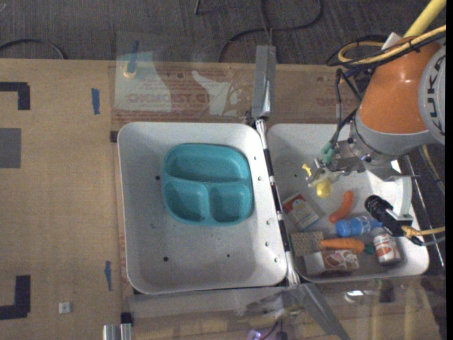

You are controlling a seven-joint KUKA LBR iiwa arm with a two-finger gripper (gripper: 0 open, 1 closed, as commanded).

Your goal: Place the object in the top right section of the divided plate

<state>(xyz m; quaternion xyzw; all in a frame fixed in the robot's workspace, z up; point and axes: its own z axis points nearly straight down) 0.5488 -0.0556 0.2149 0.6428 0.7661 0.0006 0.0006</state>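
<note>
Pincer is over the far half of the right bin. Can't tell from this angle whether it's open or closed. One small yellow object sits right at its tip; touching or just under, can't say, so not calling it gripped. It's a roundish blob with no clear long axis or heading.

Rest of the right bin, one each:
- red-orange chili-shaped piece, lying diagonal
- blue bottle, on its side
- orange carrot, lying left-right
- red-labelled can
- small carton
- brown square pad
- red-and-white packet

Label print is too small to read.

Left bin holds one teal divided plate. It has three sections: one wide on the far side, two smaller on the near side. Its long axis runs left-right, slightly skewed. It's well apart from the yellow object, with the bin walls between.

On the desk behind the left bin is a clear sheet over upside-down print, not legible.
</note>
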